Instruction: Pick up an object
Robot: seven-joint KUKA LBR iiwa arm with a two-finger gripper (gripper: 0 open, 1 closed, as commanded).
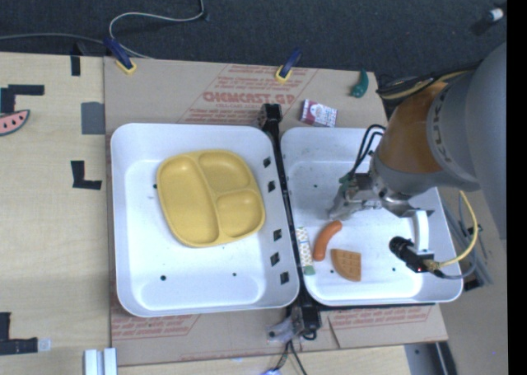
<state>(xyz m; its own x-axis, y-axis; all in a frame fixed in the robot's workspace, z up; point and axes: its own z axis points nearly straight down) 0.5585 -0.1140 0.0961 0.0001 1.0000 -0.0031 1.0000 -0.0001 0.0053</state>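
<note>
In the right bin [313,167] lie an orange sausage-shaped toy [326,239] and a tan waffle-like piece [347,264], both near the front. My gripper [346,202] hangs over the middle of that bin, just above and right of the sausage, pointing left. A yellow divided plate [210,196] lies in the left bin [136,250].
A small strip with coloured marks [304,247] lies at the right bin's left wall. A small printed packet [318,113] and a green clip [360,82] rest on the cardboard behind the bins. Cables run along the back.
</note>
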